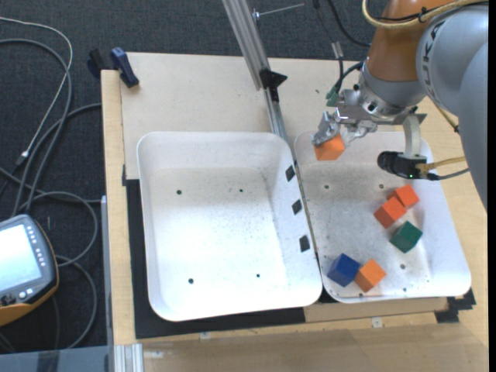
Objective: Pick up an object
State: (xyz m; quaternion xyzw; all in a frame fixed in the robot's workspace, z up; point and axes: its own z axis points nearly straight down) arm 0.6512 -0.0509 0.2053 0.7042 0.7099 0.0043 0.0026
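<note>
Bench [194, 91]: pale board under both bins, extending behind and to the left of the gripper.

Arm [434, 37]: grey, orange band above the wrist, entering from the right and angled down over the far end of the right bin.

Left bin [155, 177]: white, shallow, speckled; lies to the left of the gripper and nearer the camera, past the dividing rims.

Right bin [442, 262]: white, directly below the gripper and stretching toward the camera from it.

Gripper [332, 136]: over the far left corner of the right bin. Fingers closed on an orange cube [330, 148], which sits between the fingertips and appears lifted clear of the bin floor; the height cannot be judged exactly.

Loose blocks, all in the right bin, nearer the camera than the gripper:
- two orange blocks [396, 206], touching, to the right of the gripper and nearer the camera;
- green cube [406, 237], just beyond that pair, apart from it by a small gap;
- blue cube [343, 270], almost straight toward the camera from the gripper, near the front rim;
- small orange cube [371, 274], just beside the blue one, on its right.
</note>
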